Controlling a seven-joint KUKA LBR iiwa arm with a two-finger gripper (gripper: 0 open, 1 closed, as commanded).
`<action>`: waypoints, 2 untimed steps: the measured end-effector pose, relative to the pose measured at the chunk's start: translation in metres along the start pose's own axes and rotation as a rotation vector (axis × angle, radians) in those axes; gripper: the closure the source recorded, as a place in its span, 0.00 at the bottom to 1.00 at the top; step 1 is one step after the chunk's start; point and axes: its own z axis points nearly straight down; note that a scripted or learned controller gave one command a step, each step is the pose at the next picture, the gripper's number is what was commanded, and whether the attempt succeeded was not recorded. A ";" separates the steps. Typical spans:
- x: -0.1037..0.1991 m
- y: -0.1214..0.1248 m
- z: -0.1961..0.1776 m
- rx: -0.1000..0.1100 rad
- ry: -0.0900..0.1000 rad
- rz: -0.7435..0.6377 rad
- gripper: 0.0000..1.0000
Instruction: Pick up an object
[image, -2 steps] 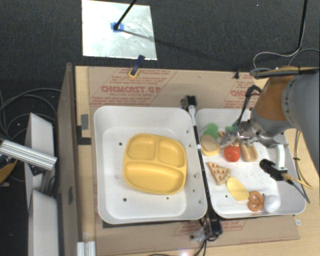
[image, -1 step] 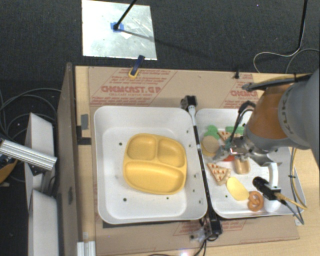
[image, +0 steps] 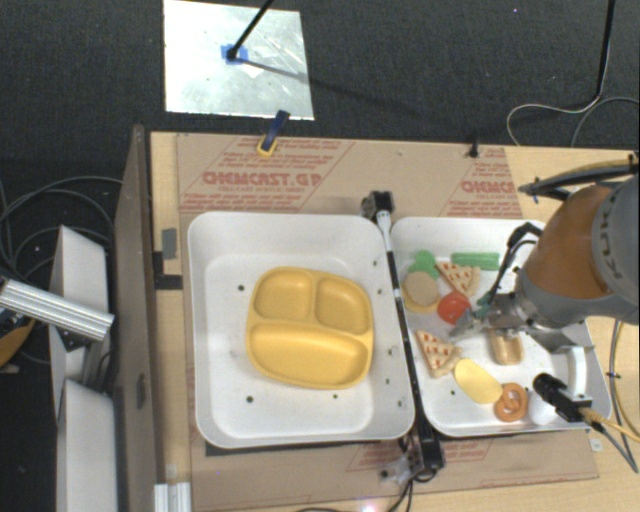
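On the counter (image: 300, 165), two shallow white bins sit side by side: the left bin (image: 215, 300) carries a yellow divided tray (image: 308, 327) lying flat in its middle, and the right bin (image: 600, 385) holds a scatter of toy foods, which makes it the likely source for any pick. The arm (image: 585, 255) reaches in from the counter's right edge and bends down over the right bin, bringing the end effector (image: 478, 312) low among the toys. It hangs just beside a red tomato (image: 453, 307), which looks like the nearest candidate. Whether it is spread or pressed together cannot be told here, since the arm's bulk and the dark linkage blur the tips, and nothing is visibly pinched. Around that spot lie a tan round piece (image: 421, 290), a green piece (image: 474, 260) toward the bin's far edge, a pizza slice (image: 458, 277) just beside it, a second pizza slice (image: 436, 351) close to the divider between the bins, a yellow lemon-like piece (image: 477, 381), and a pretzel (image: 511, 402) near the bin's near edge. The crowding means a closing grip risks nudging neighbours.
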 end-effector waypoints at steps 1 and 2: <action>-0.002 0.003 -0.013 -0.010 -0.008 0.000 1.00; 0.078 0.013 -0.101 0.003 0.005 -0.012 1.00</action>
